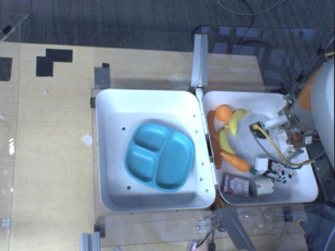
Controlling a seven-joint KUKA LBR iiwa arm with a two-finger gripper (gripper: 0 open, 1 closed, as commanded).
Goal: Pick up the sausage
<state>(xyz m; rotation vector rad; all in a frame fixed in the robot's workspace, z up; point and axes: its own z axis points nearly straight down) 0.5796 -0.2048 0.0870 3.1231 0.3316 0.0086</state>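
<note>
I judge I'm at the approach: the sausage (211,137) lies along the right bin's (309,192) nine o'clock wall. Gripper (289,135), at three o'clock, carries nothing; next, cross over.

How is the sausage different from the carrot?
The sausage is dull reddish-brown; the carrot is bright orange. The sausage is longer and keeps one thickness, while the carrot is shorter and tapers to a point. The sausage lies straight along the bin's left wall; the carrot lies slanted nearer the middle. Both are long, thin and lie flat in the right bin.
</note>
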